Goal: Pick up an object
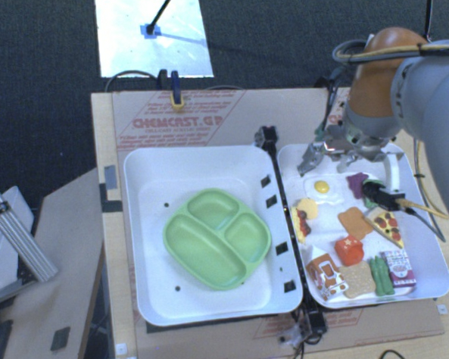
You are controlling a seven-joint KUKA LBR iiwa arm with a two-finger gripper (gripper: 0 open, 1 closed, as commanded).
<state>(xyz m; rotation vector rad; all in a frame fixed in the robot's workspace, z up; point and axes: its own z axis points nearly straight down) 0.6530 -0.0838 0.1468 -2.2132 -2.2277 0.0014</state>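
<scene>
The toast [359,279] and fried egg [321,187] crowd below the gripper [331,155], fingers' state unclear, so it may snag neighbours.

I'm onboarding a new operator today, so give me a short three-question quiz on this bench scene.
1. True or false: the green divided plate lies in the left bin.
2. Which item lies nearest the tool? A) fried egg B) pizza slice C) milk carton
3. Fill in: the red tomato piece sits in the ____ bin.

Key: 1 true; 2 A; 3 right.
</scene>
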